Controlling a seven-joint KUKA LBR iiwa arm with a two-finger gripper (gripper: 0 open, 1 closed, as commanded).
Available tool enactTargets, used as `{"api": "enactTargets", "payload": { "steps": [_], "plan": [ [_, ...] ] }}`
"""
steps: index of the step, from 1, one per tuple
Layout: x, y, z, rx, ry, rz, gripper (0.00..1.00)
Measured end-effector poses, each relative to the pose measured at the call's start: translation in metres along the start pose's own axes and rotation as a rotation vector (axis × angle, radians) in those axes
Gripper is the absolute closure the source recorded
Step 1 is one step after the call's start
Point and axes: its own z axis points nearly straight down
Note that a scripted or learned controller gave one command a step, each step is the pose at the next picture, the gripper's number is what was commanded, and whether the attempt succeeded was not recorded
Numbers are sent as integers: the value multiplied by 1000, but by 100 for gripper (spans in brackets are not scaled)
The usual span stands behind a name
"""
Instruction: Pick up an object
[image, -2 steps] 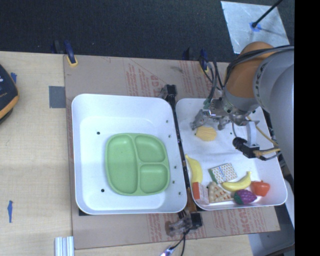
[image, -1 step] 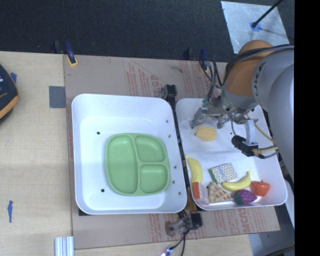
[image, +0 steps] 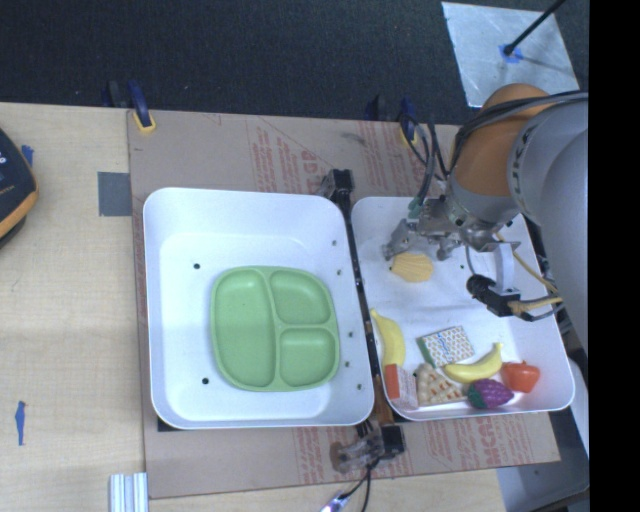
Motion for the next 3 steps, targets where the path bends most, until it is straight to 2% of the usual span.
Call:
{"api": "enactTargets", "payload": {
  "steps": [1, 2, 3],
  "plan": [
    [-2, 9, 0, -4, 0, -1, 0],
    [7, -1, 0, 0, 0, -1, 0],
    [2, 6, 0, -4, 0, -2, 0]
  ]
}}
